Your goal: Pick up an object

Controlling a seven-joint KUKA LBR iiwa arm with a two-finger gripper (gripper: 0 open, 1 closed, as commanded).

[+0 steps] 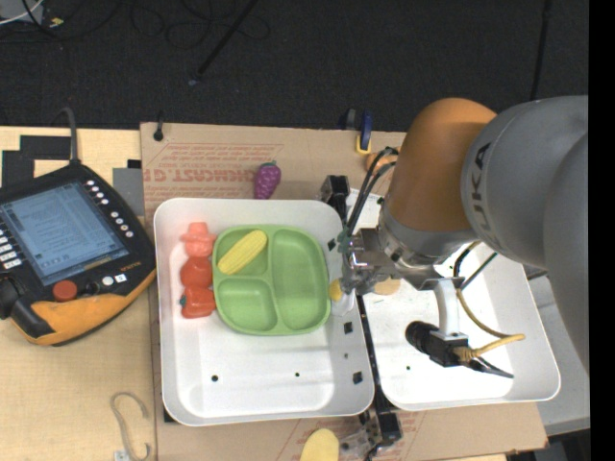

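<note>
My gripper (353, 269) hangs low over the ridge between the two bins, under the orange wrist band (432, 185). A small yellow piece (336, 291) lies just left of it, at the right rim of the green divided plate (288, 301). A tan object (386, 284) peeks out just right of the gripper, in the right bin (519, 353). In the plate's upper left compartment rests a yellow corn cob (240, 250). A red and orange toy figure (196, 272) lies left of the plate in the left bin (250, 382).
A purple grape bunch (267, 179) lies on the cardboard behind the left bin. A yellow object (320, 445) sits at the front edge below the bins. A teach pendant (67, 248) rests at far left. A black cable fitting (434, 344) hangs over the right bin.
</note>
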